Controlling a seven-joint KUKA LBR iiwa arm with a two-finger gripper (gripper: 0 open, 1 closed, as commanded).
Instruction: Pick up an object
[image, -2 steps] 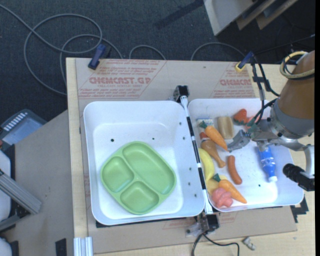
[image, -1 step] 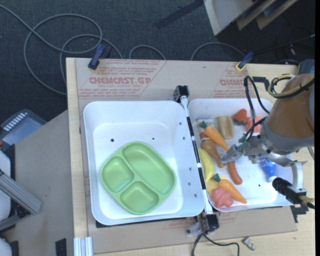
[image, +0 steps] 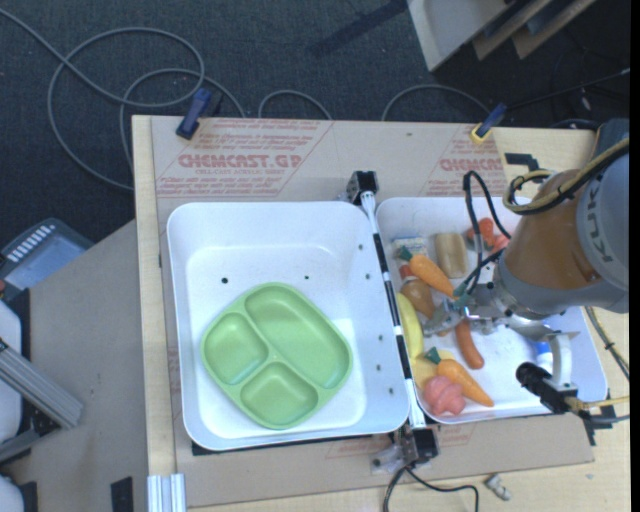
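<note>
The right bin (image: 590, 385) holds several toy foods. An orange carrot (image: 430, 272) lies near its left wall, with a brown piece (image: 418, 297) just below it and a yellow banana (image: 409, 330) along the wall. Lower down are a reddish sausage (image: 468, 345), a second carrot (image: 464, 380) and a pink piece (image: 445, 398). A tan bread-like piece (image: 452, 253) sits toward the back. My gripper (image: 447, 312) hangs low over the bin's left half, between the brown piece and the sausage. Nothing shows in its grasp.
The left bin (image: 200, 235) holds a green divided plate (image: 277, 355). A black divider clip (image: 362, 184) sits between the bins at the back. The arm's body (image: 550, 255) covers the right bin's middle and right. A small blue thing (image: 543, 352) lies near the bin's right side.
</note>
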